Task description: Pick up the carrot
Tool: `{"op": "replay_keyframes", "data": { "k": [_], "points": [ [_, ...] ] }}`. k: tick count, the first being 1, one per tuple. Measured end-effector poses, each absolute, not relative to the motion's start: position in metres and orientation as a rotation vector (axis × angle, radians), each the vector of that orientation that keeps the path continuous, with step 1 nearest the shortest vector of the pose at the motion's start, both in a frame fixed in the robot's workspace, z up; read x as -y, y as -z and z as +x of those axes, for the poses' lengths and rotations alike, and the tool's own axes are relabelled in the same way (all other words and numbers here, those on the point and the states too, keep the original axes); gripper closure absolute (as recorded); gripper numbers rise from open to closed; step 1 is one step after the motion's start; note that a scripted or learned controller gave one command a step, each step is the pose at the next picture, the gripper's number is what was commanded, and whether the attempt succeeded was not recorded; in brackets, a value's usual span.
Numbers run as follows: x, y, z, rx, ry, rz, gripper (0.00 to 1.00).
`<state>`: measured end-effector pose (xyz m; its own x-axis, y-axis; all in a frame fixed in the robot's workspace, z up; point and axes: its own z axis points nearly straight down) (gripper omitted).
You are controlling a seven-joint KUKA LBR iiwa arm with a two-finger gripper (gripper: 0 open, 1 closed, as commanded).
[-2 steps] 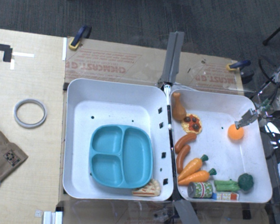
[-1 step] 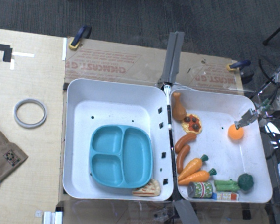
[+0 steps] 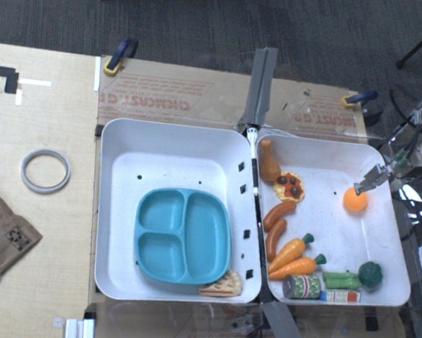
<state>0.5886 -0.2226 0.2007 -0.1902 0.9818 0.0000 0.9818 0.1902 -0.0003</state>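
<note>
- The gripper (image 3: 369, 183) is hovering at the right bin's (image 3: 332, 161) far right, just above an orange ball (image 3: 355, 201); its opening cannot be told.
- Two carrots (image 3: 291, 258) are lying near the bin's front, beside sausages (image 3: 276, 225).

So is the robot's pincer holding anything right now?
Pincer: cannot be told; it sits over the right bin, just beside the orange ball, far from the carrots.

A robot lab: grey carpet, a clamped cardboard sheet (image 3: 226, 98) on the table (image 3: 37, 109), and two white bins (image 3: 105, 213) of toy food.
</note>
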Motion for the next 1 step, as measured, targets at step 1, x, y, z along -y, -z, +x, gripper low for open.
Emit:
{"op": "replay_keyframes", "data": {
  "k": [1],
  "points": [
    [0.2226,-0.2007,0.5886,2.423,0.0,-1.999,0.0]
  ]
}}
